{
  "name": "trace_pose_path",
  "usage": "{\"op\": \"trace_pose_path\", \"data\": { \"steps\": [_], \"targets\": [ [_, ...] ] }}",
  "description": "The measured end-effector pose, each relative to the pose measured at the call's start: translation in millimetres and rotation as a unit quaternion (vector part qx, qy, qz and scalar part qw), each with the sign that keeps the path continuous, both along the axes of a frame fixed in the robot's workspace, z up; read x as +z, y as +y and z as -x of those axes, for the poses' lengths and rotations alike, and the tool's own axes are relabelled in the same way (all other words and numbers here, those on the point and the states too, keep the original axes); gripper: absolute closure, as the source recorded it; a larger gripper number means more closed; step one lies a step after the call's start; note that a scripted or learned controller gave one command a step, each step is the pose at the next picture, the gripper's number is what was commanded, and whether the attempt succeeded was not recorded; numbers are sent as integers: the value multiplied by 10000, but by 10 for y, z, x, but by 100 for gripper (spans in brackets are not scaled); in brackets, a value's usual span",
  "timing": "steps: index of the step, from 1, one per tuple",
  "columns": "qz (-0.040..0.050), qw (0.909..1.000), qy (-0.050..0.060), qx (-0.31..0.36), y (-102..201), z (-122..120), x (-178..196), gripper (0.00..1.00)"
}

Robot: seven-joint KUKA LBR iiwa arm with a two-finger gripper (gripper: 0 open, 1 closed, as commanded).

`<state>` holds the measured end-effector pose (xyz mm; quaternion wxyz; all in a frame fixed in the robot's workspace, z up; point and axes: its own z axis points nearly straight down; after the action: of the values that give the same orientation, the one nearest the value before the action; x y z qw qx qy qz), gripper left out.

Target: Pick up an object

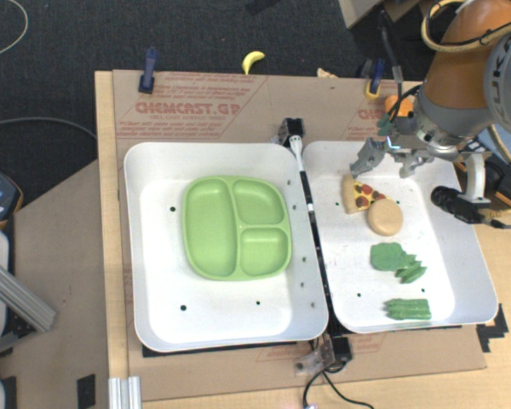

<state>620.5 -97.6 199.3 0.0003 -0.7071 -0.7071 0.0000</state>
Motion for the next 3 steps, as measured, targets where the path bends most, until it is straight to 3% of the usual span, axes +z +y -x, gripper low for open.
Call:
{"op": "trace_pose_path", "data": {
  "steps": [1, 2, 3],
  "targets": [
    [10, 10000, -53, 2, -108, 183, -1000, 0],
    [31, 10000, -76, -15, -972, 62, -1084, 0],
    [-20, 10000, 33, 13, -1029, -405, -1150, 0]
  ]
}}
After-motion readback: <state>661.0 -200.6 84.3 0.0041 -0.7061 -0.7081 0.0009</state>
